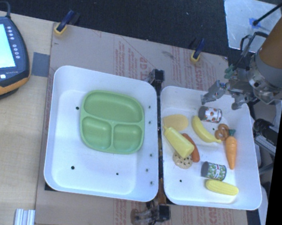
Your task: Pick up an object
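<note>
My gripper (224, 97) hangs over the far edge of the right bin (243, 200), its two fingers spread open with nothing between them. Just below it lies a small can with a red and white label (210, 114). Further objects lie in this bin: a banana (204, 130), a carrot (230, 150), a pretzel (222, 131), a pale yellow block (178, 141), a yellow chip (175, 122), a hot dog (192, 148), a cookie (182, 160), a green-labelled can (213, 170) and a corn cob (221, 187).
The left bin (59, 170) holds a green divided plate (113, 121). A teach pendant (2, 57) lies on the bench at the far left. Clamps (64, 22) grip the board's far edge.
</note>
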